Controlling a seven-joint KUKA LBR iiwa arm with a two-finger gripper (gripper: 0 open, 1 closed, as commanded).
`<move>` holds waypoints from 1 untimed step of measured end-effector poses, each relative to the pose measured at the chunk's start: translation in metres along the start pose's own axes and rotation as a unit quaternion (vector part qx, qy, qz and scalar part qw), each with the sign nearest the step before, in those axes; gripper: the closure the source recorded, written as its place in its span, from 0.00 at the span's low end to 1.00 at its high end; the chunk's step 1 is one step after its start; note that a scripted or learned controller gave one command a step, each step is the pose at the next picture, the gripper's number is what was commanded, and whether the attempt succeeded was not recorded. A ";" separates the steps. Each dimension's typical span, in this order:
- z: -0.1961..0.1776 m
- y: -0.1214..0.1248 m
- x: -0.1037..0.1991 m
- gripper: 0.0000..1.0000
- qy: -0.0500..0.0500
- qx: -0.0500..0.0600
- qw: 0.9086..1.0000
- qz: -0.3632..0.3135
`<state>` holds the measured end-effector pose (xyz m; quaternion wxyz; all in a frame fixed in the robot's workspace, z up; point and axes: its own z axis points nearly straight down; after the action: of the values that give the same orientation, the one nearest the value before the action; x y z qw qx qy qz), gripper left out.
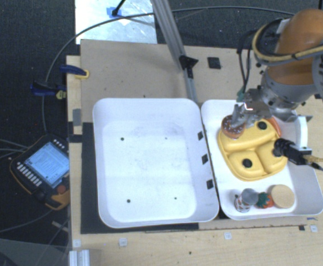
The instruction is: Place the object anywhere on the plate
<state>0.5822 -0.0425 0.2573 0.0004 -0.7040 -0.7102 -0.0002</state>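
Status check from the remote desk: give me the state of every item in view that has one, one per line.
gripper: down over the plate's upper left section, at a small brown object; finger state unclear
brown object: on the yellow plate, under the gripper
yellow plate: lying flat in the right bin
right bin: holds the plate and small items along its near edge
round tan piece: resting in the right bin, off the plate
handheld pendant: screen lit
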 end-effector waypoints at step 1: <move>0.008 -0.019 0.059 1.00 0.001 0.001 1.000 -0.001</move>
<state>0.5624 0.0162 0.2496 0.0015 -0.7034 -0.7107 -0.0003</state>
